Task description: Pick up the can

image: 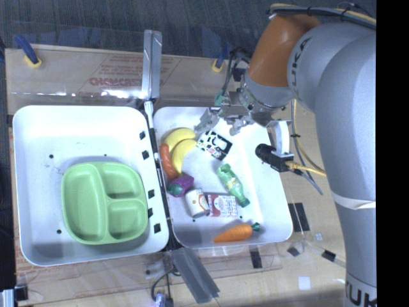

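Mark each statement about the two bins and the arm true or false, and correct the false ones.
1. The green divided tray lies in the left bin. True.
2. The can stands upright. False: it lies on its side.
3. The carrot lies near the right bin's front edge. True.
4. The gripper is over the left bin. False: it is over the right bin's back part.

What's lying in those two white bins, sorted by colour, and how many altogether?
Yellow: 2, bananas
Orange: 2, carrot and sausage-like piece
Green: 2, divided tray and bottle
Purple: 1, purple piece
Red-and-white: 1, can
Black-and-white: 1, small pack
Total: 9
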`<state>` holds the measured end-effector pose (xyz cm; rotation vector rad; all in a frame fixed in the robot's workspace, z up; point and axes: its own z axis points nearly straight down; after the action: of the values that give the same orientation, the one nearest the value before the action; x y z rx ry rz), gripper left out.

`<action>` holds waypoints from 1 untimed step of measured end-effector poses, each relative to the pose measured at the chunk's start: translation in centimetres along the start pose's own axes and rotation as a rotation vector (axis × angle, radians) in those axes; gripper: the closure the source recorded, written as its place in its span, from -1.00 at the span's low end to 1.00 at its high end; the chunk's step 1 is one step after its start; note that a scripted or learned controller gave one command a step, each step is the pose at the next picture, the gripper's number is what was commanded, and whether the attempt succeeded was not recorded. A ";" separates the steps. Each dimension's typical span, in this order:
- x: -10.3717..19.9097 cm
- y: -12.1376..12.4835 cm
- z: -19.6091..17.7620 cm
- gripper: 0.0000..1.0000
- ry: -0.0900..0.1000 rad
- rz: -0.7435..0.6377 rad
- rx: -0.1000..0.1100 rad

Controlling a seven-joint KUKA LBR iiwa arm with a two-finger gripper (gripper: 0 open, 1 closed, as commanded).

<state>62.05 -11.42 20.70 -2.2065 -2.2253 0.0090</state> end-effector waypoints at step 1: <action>6.3 -5.7 2.0 -1.00 -0.001 0.257 0.003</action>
<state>56.24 -5.18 18.79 -2.4732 -1.9230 0.0149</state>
